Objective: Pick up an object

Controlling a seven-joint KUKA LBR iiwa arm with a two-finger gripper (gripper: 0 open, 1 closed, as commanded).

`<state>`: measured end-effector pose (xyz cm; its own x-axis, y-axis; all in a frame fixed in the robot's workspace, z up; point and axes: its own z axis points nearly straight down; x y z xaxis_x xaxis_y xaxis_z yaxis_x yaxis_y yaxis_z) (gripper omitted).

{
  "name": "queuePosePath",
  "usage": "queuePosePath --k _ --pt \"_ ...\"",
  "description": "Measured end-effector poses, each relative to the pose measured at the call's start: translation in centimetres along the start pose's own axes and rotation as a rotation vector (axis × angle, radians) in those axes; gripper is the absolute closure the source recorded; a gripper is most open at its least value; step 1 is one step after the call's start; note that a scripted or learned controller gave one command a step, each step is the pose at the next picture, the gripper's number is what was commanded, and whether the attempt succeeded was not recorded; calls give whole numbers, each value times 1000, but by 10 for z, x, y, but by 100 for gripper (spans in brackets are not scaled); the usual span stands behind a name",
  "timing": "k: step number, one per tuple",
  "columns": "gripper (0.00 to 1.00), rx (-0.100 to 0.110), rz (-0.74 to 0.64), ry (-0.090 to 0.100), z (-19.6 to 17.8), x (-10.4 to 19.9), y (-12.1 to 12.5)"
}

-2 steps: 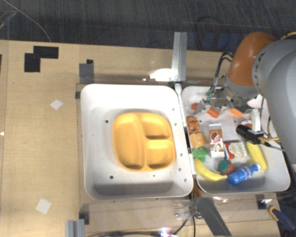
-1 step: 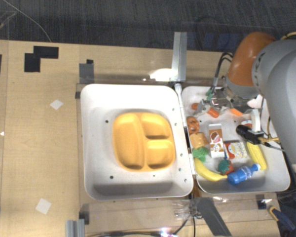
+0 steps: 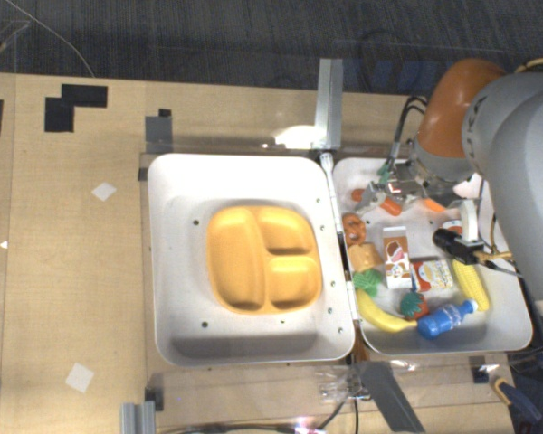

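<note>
- Grey arm point(image 3: 518, 143) reached in from the right, its orange band point(image 3: 448, 107) above the far end of the right bin.
- Left bin point(image 3: 176, 269) held one thing: a yellow divided tray point(image 3: 258, 256), lying flat near its middle.
- Right bin point(image 3: 509, 328) was crowded with small items, all loose on the floor.
- Two bananas noted: one banana point(image 3: 380, 315) curved along the near left corner, a second banana point(image 3: 471, 283) toward the right wall.
- Blue bottle point(image 3: 445, 318) lay on its side near the front edge, between the two bananas.
- Red-and-white carton point(image 3: 396, 256) sat mid-bin, with a flat packet point(image 3: 432, 274) just beside it on the right.
- Tan block point(image 3: 365, 257) and green piece point(image 3: 368, 281) were close to the left wall; a brown item point(image 3: 354, 229) lay just beyond them.
- Gripper point(image 3: 391, 186) was low over the far part of the right bin; could not tell whether it was spread or closed, and nothing was seen held.
- Orange piece point(image 3: 392, 206) lay just beside the gripper on the bin floor; contact could not be judged. A second orange piece point(image 3: 433, 205) lay near it to the right.
</note>
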<state>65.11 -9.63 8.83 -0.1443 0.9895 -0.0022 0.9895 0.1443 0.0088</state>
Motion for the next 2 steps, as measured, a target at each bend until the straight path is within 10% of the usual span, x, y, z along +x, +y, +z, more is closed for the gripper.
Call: queuePosePath --k 2 --pt "0 0 0 0 0 0 0"
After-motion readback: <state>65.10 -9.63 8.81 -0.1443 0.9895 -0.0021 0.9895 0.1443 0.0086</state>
